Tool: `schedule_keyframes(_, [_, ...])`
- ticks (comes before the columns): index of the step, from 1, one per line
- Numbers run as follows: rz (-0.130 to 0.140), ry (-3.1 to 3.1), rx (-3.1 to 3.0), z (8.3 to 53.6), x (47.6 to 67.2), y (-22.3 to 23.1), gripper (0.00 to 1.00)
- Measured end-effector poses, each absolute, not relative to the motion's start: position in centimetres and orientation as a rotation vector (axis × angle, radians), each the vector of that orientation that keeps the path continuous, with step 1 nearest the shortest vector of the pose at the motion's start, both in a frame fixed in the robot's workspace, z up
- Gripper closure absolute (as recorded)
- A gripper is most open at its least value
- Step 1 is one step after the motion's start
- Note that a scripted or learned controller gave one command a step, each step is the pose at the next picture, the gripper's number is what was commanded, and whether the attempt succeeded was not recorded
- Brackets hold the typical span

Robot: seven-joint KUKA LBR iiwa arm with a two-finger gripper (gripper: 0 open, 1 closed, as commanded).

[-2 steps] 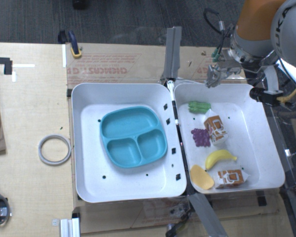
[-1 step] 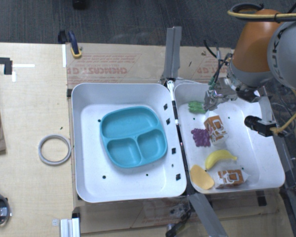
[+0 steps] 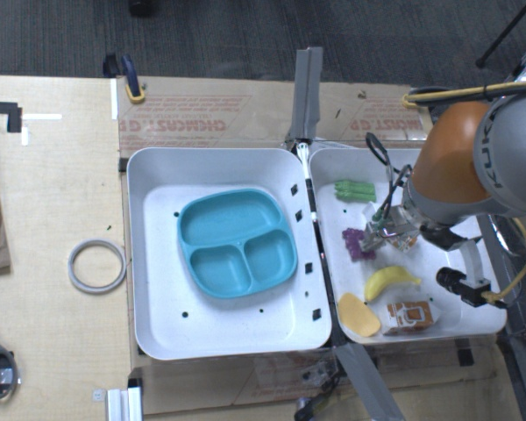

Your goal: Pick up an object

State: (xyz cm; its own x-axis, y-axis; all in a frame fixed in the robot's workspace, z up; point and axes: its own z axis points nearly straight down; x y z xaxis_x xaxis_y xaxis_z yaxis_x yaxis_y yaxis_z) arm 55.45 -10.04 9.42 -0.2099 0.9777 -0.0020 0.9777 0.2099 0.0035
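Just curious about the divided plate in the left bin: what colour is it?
Turquoise blue all over, seen clearly in the camera view: the three-compartment plastic plate.

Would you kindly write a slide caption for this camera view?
KUKA arm's gripper hovers beside purple toy in right bin; blue tray sits in left bin.

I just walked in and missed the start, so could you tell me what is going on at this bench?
A grey robot arm reaches into the right bin, its gripper low beside the purple toy. I cannot tell whether it holds anything. A green item, a banana, a yellow piece and a small box lie in the same bin. The left bin holds a blue divided plate.
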Motion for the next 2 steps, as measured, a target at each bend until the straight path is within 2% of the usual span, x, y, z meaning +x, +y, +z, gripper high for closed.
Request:
schedule_keyframes(1, [-0.001, 2.444, 1.974, 9.2, 55.3, -10.0, 0.0])
schedule_keyframes(2, [-0.002, 2.444, 1.978, 9.1, 50.8, -11.8, 0.0])
